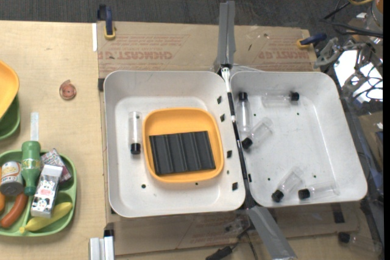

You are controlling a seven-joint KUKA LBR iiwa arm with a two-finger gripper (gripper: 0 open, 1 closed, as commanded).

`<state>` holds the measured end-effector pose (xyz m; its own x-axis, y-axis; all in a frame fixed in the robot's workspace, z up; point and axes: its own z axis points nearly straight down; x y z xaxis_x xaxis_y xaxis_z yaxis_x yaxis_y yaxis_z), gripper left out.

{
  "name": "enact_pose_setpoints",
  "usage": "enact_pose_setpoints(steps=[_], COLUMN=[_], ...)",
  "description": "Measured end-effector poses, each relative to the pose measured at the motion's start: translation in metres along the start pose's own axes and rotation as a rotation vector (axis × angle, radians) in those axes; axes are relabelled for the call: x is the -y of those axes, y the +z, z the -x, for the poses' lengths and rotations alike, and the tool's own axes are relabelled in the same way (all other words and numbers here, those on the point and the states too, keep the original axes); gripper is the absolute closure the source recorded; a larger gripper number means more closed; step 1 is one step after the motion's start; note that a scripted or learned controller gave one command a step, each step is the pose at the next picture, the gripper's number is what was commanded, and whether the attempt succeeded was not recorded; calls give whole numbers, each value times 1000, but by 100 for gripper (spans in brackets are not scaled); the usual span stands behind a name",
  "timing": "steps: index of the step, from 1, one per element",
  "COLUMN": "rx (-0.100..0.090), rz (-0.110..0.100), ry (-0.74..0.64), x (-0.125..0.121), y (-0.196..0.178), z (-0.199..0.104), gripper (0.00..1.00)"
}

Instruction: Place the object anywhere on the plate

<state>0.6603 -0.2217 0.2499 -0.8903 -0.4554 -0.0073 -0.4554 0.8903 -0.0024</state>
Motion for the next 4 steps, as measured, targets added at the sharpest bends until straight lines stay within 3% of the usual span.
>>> enact_pose_setpoints(steps=[1,2,4], rx=[-2,-1,1], rz=[3,2,3], ry=[-238,-322,-782], x=[-1,-1,-1], y=[9,10,3], z=[0,0,0], gripper=[0,0,0])
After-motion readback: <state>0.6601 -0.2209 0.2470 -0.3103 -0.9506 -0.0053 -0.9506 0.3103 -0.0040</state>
